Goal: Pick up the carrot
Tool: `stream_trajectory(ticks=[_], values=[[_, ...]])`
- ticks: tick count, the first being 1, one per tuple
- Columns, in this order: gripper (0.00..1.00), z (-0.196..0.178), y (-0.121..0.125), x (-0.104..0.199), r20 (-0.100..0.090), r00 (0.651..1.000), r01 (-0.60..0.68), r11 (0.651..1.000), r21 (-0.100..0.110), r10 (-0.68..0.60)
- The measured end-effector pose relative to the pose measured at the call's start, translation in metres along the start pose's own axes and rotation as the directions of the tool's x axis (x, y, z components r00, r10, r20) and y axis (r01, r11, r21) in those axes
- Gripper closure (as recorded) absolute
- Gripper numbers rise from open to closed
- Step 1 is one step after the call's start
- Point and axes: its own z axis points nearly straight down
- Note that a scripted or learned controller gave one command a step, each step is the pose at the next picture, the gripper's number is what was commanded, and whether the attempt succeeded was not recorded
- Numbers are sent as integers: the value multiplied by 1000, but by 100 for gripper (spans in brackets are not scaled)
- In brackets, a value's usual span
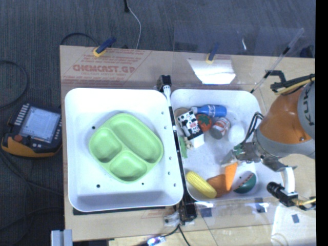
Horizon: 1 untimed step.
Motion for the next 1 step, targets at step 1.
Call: stream_trajectory(ticks=[1], values=[[100, -80, 9, 40, 0, 967, -254, 967, 16, 254]])
